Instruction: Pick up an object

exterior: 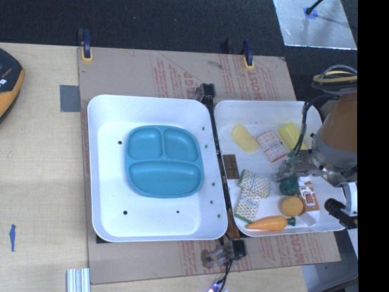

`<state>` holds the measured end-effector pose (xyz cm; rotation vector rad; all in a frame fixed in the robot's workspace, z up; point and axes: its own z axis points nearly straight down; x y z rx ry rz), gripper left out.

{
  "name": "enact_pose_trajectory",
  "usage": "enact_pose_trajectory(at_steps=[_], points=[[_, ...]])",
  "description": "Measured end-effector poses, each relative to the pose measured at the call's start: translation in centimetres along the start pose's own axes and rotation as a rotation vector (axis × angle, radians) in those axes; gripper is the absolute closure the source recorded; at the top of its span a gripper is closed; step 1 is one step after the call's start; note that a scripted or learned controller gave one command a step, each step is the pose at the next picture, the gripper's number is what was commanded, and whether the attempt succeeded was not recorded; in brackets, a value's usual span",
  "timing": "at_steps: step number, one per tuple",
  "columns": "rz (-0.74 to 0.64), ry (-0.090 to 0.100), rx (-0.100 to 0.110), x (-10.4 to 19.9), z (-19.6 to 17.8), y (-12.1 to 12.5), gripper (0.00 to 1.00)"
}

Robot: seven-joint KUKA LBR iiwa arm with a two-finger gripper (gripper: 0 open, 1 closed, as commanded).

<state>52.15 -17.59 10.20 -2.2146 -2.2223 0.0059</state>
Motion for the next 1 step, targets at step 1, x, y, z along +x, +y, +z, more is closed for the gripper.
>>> enact_pose_trajectory(at_steps=[1], points=[[-0.009,0.0,-0.013,9.09,-9.56,4.93,1.0]])
